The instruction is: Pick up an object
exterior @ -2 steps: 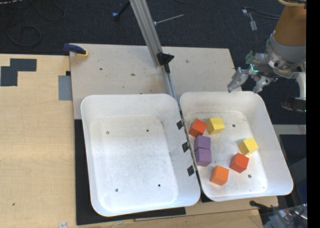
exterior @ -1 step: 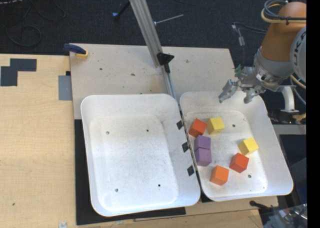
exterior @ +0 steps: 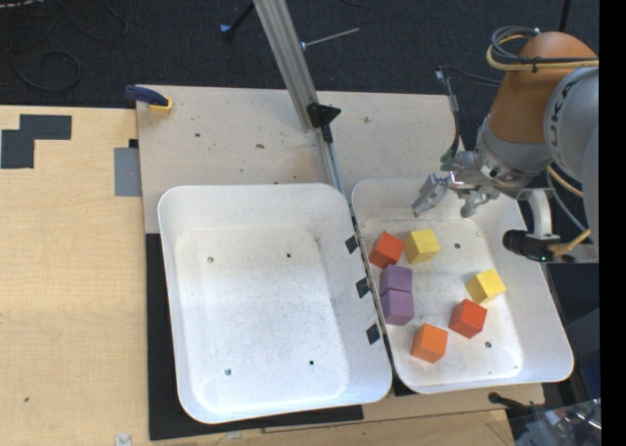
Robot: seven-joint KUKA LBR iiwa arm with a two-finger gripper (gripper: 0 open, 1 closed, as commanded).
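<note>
While the gripper (exterior: 452,196) hangs spread apart w/ nothing in it over the right bin's (exterior: 548,356) back edge, pick not started: blocks (exterior: 424,245) lie mid-bin, approach, grasp & lift left.

The arm (exterior: 548,111) is cut off by the right edge. The purple block (exterior: 396,294) is partly hidden behind the bin divider.
</note>
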